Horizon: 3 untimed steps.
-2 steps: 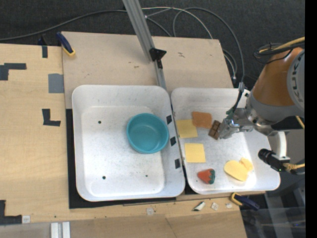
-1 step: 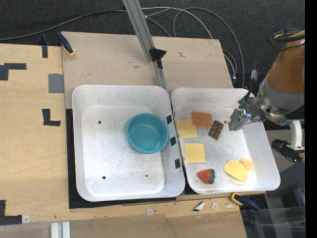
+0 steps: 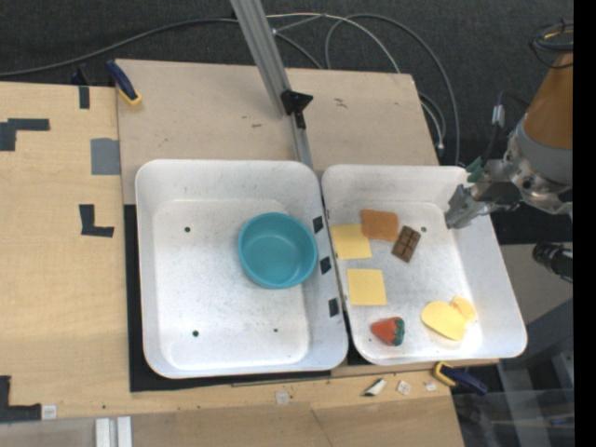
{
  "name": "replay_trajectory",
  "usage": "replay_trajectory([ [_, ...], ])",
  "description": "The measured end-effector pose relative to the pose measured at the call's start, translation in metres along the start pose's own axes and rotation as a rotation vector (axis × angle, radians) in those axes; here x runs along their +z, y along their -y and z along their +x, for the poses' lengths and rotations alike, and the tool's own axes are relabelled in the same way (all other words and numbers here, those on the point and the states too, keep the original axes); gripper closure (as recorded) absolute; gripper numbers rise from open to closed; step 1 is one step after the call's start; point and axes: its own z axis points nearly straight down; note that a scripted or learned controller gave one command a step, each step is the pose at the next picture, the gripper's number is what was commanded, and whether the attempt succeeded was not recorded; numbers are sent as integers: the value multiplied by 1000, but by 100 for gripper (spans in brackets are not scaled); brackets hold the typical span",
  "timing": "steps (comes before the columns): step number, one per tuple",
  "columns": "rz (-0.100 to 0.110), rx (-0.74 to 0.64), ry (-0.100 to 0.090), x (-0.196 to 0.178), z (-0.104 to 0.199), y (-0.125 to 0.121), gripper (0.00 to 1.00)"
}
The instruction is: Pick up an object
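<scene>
Nearest the camera, in the right white bin [image 3: 484, 277], lay a red strawberry toy [image 3: 389, 331] and a yellow heart-shaped piece [image 3: 444, 320]; beyond them two yellow cheese squares [image 3: 366, 287], then a brown chocolate bar [image 3: 406, 243] with its long axis slanted. The gripper [image 3: 459, 214] hovered just right of the bar, above the bin's far right edge; how its jaws stood could not be told

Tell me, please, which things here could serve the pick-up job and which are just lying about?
Candidates: blue bowl, two yellow squares, brown slab, chocolate piece, strawberry, yellow lump; gripper nearby.
Lying about: cables, clamps.
</scene>
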Motion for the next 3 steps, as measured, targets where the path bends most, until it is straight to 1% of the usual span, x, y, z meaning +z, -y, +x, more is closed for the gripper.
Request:
replay_trajectory([
  [1, 7, -5, -3, 20, 58, -2, 100],
  [2, 7, 0, -1, 31, 100, -11, 100],
  [3, 8, -4, -2, 47, 149, -7, 100],
])
